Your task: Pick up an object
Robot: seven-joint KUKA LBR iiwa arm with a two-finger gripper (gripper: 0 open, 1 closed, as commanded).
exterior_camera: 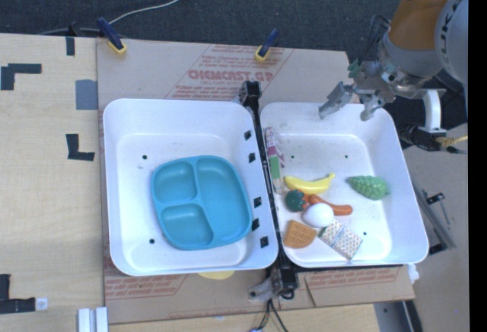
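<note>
— Two bins, but how much of the arm [426,3] can you make out?

— Only part. Its grey and orange body is cut off by the frame's top right corner. The gripper [351,103] hangs over the far rim of the right bin [407,193], fingers spread apart with nothing between them.

— And the objects to pick?

— All lie in the right bin, nearer the camera than the gripper and apart from it. A yellow banana [310,183], curved and smooth, sits near the bin's middle. A bumpy green piece [369,186] lies to the banana's right. Just below the banana sit a white egg [318,214], a small dark green item [294,201] hard to identify, and an orange carrot-like piece [339,209] partly behind the egg. Further toward the camera come a tan waffle-textured piece [299,234] and a patterned packet [341,240], touching the egg's edge.

— Anything by the wall?

— A narrow, pale object [272,155] lies along the bin's left wall; its details are too small to read.

— And the other bin?

— Left of the banana, the left bin [125,170] holds a blue divided tray [201,201], glossy plastic. Black clips [250,91] join the bins over printed cardboard [221,71].
</note>
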